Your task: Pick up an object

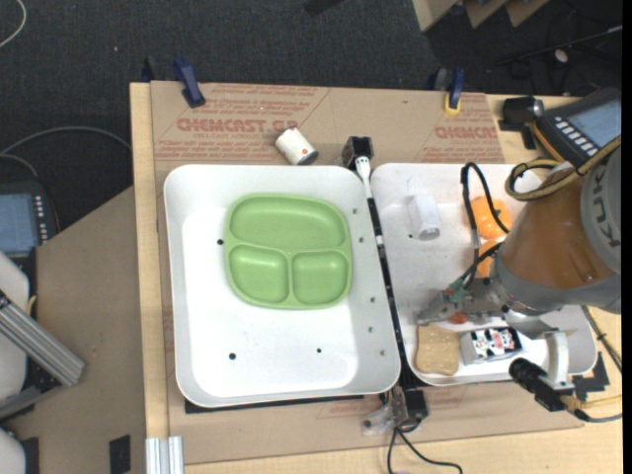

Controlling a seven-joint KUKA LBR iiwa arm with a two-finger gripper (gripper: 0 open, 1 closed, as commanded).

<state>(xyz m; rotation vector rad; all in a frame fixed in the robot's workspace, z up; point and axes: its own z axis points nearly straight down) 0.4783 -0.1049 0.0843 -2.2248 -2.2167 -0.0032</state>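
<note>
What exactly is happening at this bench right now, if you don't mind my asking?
A grey arm with an orange band reaches from the right down into the right bin, close to a tan sponge-like block and a small printed card. Whether it holds anything is unclear. The left bin holds a green divided plate.

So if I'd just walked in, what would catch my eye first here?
Probably the green divided plate, lying alone in the middle of the left white bin. Next, the big grey and orange robot arm reaching in from the right, low over the right bin, near a tan sponge at that bin's front.
</note>
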